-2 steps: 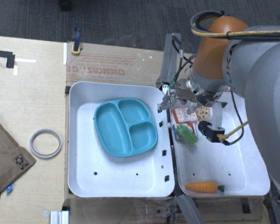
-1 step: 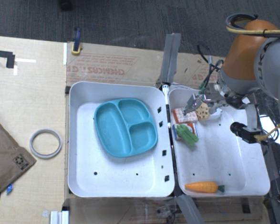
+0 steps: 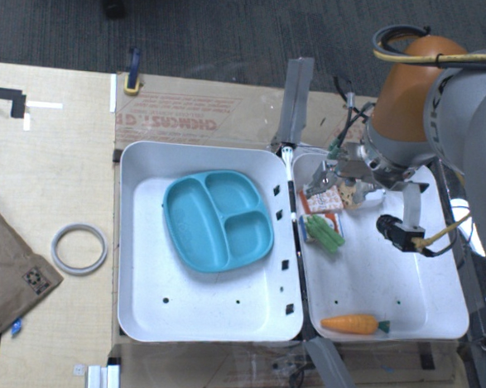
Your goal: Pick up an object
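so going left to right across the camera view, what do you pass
brown cardboard box → grey tape ring → blue divided plastic plate → orange toy carrot

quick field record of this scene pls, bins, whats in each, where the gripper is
left bin: shallow, white, holds a blue three-compartment plastic plate
right bin: shallow, white, holds an orange toy carrot, a green leafy toy, a red-and-white packet
gripper: over the packet, at the right bin's far left corner
bench: grey tape ring, brown cardboard box
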